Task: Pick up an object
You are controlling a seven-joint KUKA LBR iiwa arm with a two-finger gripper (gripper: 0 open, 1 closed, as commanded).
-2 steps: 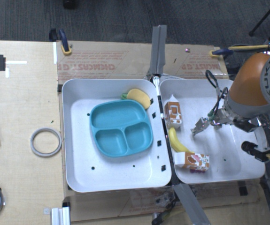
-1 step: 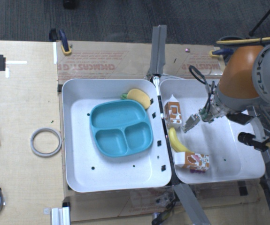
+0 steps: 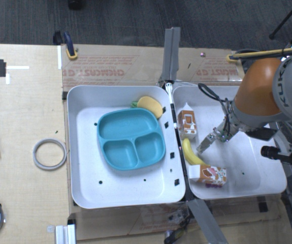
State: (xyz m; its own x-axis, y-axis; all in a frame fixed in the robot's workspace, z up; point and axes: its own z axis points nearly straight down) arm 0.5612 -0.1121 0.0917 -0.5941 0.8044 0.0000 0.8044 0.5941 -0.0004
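A curved yellow banana lies in the right bin, the gripper just beside it; its jaws' state is unclear. Cartons flank the banana far and near.

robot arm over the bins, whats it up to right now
The robot arm reaches into the right bin, its gripper low beside a banana near the bin's left wall. Nothing shows between its fingers, so no pick yet. Two small cartons share that bin, one above the banana and one below. The left bin holds a blue divided tray and a yellow toy.
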